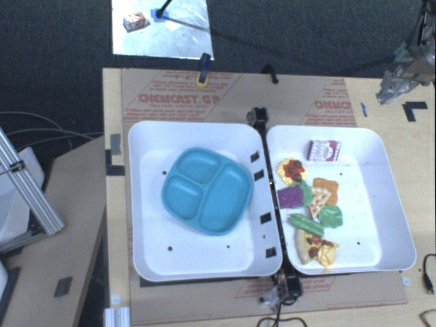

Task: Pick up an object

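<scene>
White right bin (pixel 388 182) holds the pickable toy food, clustered along its left wall: small pink carton (pixel 323 150), pizza slice (pixel 322 197), purple piece (pixel 290 197). Blue divided plate (pixel 207 190) sits alone in left bin (pixel 146 182). Gripper (pixel 395 86) parked high at right, clear of bins; jaw state cannot be told.

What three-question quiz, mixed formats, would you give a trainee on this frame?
1. True or false: the blue divided plate lies in the left bin.
2. Which thing sits nearest the right bin's far wall? A) purple-and-white carton B) pizza slice C) green leaf piece
3. Fill in: the hand is up at the view's ___ corner, outside both bins.

Key: 1 true; 2 A; 3 upper right.
</scene>
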Robot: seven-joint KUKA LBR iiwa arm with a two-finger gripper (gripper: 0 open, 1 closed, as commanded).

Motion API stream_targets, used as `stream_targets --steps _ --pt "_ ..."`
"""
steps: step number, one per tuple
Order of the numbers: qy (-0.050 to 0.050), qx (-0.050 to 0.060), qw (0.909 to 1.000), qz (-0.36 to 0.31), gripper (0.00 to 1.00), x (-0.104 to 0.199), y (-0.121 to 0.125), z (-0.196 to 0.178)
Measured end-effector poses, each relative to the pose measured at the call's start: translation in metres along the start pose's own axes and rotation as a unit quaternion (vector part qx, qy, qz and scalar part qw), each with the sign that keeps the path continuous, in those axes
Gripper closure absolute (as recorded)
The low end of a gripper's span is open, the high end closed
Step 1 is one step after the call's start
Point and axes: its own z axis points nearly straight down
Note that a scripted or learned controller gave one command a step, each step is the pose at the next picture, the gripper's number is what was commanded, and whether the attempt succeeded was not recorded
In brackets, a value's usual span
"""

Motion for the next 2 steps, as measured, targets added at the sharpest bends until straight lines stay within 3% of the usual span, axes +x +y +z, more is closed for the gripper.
stream_targets --steps 1,2 --pt "0.003 0.006 1.0000 0.003 1.00 0.009 -0.003 0.099" --pt "0.002 0.004 1.0000 0.002 1.00 0.069 -0.001 0.138"
